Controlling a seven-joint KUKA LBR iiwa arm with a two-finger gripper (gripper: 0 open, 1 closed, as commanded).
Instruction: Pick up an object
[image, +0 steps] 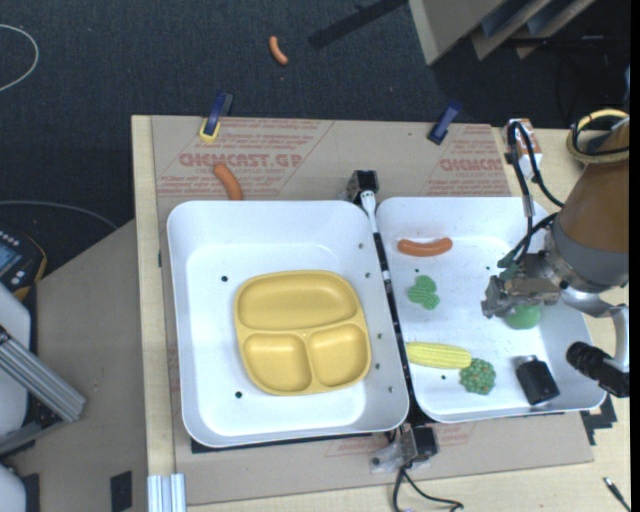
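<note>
Left bin (190, 300): holds a yellow divided plate (300, 330), three compartments, lying flat near the middle. A loose toy sausage (229, 181) lies on the table (300, 150) behind this bin.

Right bin (470, 395), left to right: toy hot dog (425, 245) near the far wall; small broccoli floret (424, 292) below it; corn cob (439, 355) lying crosswise; second broccoli (478, 376) touching the cob's right end; black block (537, 380) near the front right corner.

Gripper (518, 298) is low over a green round object (522, 317), partly hidden beneath it. Whether the fingers are spread or clamped cannot be read; contact is unconfirmed.

Judgement: the green piece looks like light, hard plastic, smooth and rounded, likely to roll or squirt out. Take hold across its widest part, centred.
</note>
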